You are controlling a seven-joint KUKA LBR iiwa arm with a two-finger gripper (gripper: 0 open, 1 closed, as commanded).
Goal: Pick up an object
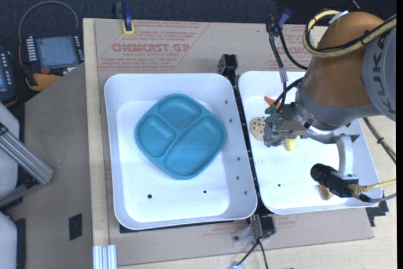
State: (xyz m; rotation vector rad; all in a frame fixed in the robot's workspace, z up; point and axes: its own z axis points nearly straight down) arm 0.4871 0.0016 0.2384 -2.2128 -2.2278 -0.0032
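Claw (277, 133) hovers in right bin (296, 195) near yellow object (290, 144).

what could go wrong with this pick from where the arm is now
The gripper sits low in the right bin among several small things: a tan perforated disc, a yellow piece and an orange bit. It may catch none of them, or nudge one aside. It is also close to the bin's left wall, so it might scrape it. The arm hides much of the bin, so a miss would be hard to spot.
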